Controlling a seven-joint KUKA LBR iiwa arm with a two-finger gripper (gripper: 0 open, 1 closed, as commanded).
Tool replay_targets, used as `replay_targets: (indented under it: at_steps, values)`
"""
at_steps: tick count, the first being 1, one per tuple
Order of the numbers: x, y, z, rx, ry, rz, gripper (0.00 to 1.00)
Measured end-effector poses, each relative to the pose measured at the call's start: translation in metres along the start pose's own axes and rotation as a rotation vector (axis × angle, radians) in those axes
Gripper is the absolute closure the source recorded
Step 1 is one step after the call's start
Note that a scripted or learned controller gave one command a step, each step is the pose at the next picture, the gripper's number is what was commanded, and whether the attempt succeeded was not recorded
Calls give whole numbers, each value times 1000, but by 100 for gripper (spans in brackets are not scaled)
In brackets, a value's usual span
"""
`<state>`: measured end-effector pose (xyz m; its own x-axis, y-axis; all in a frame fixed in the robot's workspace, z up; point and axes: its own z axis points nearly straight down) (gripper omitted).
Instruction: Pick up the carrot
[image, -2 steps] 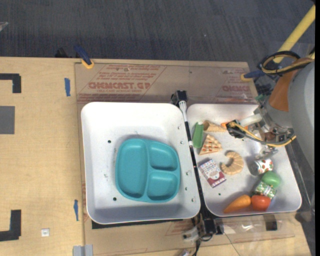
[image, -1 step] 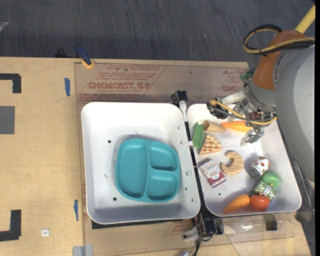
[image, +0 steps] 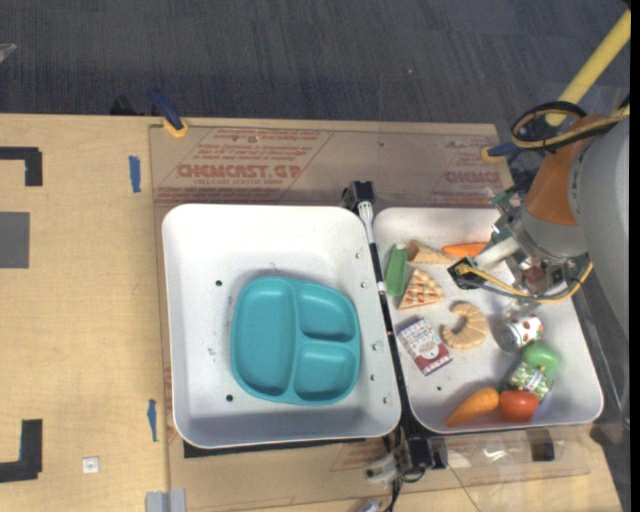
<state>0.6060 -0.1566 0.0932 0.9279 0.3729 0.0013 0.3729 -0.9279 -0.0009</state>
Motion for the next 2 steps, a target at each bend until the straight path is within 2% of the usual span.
replay_targets:
  at_steps: [1, 2]
  values:
    - [48, 2, 5, 6, -36, 65, 0]
    - [-8, 53, -11, 11, -1, -22, 0]
